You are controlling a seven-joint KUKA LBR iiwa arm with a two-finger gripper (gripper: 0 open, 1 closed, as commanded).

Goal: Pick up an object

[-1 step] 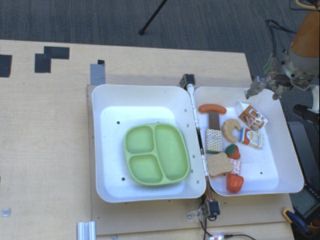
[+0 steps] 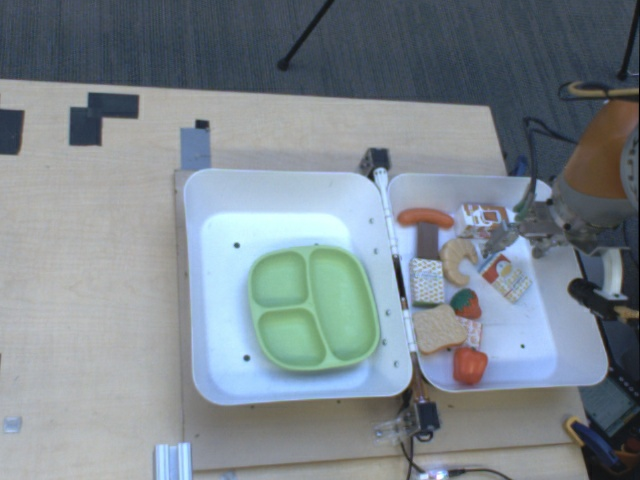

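Note:
The right bin (image 2: 575, 363) holds several toy foods. Among them are an orange sausage (image 2: 425, 217), a small white carton (image 2: 482, 216), a tan bitten biscuit (image 2: 459, 259), a checkered packet (image 2: 427, 281), a red-and-white packet (image 2: 507, 278), a strawberry (image 2: 464, 303), a bread slice (image 2: 440, 329) and a red pepper (image 2: 469, 366). My gripper (image 2: 497, 242) reaches in from the right, low over the bin's upper middle, between the carton and the red-and-white packet. Its fingers stand open with nothing visibly between them.
The left bin (image 2: 215, 268) holds a green three-compartment plate (image 2: 313, 308). A divider rail (image 2: 395, 268) runs between the bins. The arm's orange band (image 2: 600, 163) and cables (image 2: 600, 303) hang over the right bin's right edge.

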